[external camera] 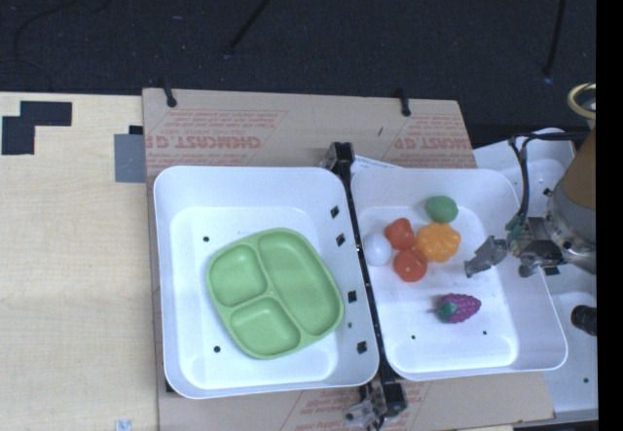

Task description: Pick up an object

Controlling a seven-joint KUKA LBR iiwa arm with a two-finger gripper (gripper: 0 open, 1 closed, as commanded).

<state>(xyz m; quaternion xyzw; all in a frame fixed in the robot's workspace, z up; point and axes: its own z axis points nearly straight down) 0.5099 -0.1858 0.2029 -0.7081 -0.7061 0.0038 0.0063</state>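
Note:
The right bin [487,351] holds several toy foods: a green round piece [441,208], an orange pepper [438,242], two red pieces [399,232] [410,266], a small white ball [377,249] and a purple berry-like piece [458,307]. My gripper [506,262] hovers over the bin's right side, to the right of the pepper and above the purple piece. Its fingers are spread open, with nothing between them.
The left bin [185,225] contains a green divided plate [274,293]. A black divider [355,264] runs between the bins. Cardboard [253,132] lies under both bins, and the arm's cables [526,176] hang at the right.

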